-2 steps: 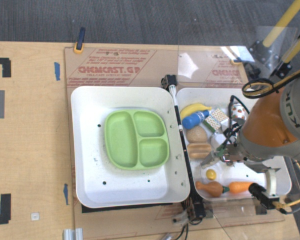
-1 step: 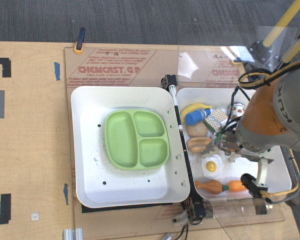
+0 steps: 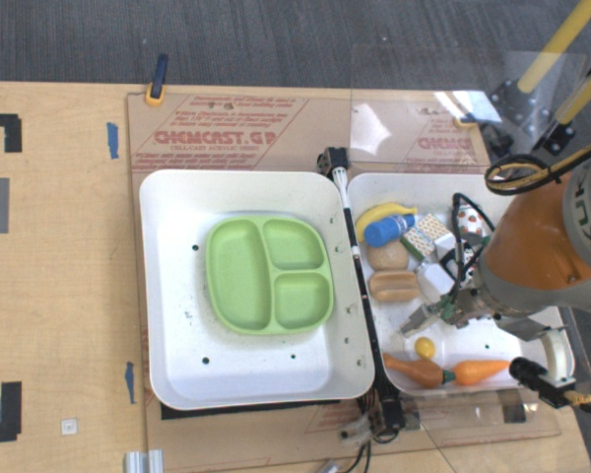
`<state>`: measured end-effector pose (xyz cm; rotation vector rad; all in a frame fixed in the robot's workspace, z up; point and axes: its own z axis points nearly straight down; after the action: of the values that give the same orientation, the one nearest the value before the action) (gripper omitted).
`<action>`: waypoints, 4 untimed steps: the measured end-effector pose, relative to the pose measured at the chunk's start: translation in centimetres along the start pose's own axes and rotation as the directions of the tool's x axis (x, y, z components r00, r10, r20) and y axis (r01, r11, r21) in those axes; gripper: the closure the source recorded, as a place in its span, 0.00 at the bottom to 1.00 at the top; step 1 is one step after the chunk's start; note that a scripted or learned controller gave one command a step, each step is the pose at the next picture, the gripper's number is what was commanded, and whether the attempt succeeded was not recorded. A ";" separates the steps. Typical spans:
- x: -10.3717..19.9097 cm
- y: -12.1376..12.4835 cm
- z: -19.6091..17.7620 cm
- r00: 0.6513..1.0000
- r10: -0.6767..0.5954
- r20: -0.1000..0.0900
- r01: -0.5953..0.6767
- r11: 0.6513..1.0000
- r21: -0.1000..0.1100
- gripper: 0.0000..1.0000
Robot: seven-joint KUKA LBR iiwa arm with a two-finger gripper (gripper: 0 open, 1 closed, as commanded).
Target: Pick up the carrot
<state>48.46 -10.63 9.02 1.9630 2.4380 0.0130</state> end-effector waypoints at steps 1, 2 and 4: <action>-0.3 0.4 -1.3 1.000 0.002 0.012 -0.002 1.000 -0.015 1.00; -0.3 0.3 -1.3 1.000 0.003 0.011 -0.003 1.000 -0.013 0.00; -0.9 0.2 -1.3 0.858 -0.513 0.010 0.513 0.858 -0.008 1.00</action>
<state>48.83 -11.45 10.31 1.2379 2.8596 0.0132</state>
